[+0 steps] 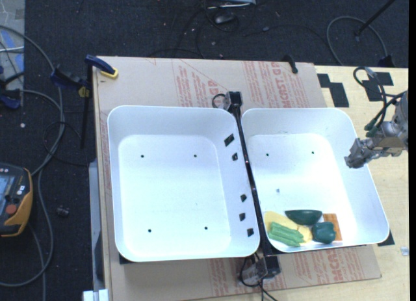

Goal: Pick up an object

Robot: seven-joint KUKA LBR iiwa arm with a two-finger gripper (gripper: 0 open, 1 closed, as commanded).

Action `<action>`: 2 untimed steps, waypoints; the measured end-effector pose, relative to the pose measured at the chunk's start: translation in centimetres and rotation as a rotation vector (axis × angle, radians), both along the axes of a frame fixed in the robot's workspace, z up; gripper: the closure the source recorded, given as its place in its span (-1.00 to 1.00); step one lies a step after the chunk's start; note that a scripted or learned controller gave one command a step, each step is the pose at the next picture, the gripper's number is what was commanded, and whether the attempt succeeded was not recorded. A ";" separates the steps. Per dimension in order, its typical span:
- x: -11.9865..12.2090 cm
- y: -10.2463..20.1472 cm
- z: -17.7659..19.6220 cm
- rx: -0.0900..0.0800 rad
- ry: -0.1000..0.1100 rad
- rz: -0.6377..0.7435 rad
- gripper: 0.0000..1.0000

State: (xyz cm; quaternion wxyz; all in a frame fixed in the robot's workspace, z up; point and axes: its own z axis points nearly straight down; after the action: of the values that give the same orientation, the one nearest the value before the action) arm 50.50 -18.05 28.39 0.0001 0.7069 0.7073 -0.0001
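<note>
Two shallow white bins sit side by side on a wooden board (195,82) that carries red printed lettering, and the board rests on a dark speckled floor. The left bin (123,183) has a flat white floor with a few small dark dots on it. The right bin (338,127) holds a small cluster of objects in its near corner, close to the front wall. In that cluster a dark green bowl-shaped piece (303,216) lies toward the back, a ridged light green piece (285,234) lies in front of it toward the divider, and a small teal lump (324,232) lies just beside them on the outer side. A yellow piece (278,220) shows beneath the green ones, and an orange piece (331,218) peeks out behind the teal lump; the pieces touch or overlap one another. The gripper (356,157) hangs over the right bin's outer rim, well apart from the cluster and farther back, with nothing visible in it. How its jaws stand cannot be told from this angle. A black strip with small clips (244,163) runs between the two bins. A blue and yellow clamp (101,67) grips the board's far left corner, and a yellow and black handheld device (13,199) lies on the floor at the left.
</note>
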 end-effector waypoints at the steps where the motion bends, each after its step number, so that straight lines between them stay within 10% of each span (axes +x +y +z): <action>1: -0.8 5.5 16.3 -0.001 -0.014 0.004 1.00; 2: -0.9 5.2 13.7 0.000 0.001 0.080 1.00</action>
State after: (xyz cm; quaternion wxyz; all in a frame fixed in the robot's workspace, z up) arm 49.61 -12.81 42.11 -0.0003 0.6780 0.7351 -0.0003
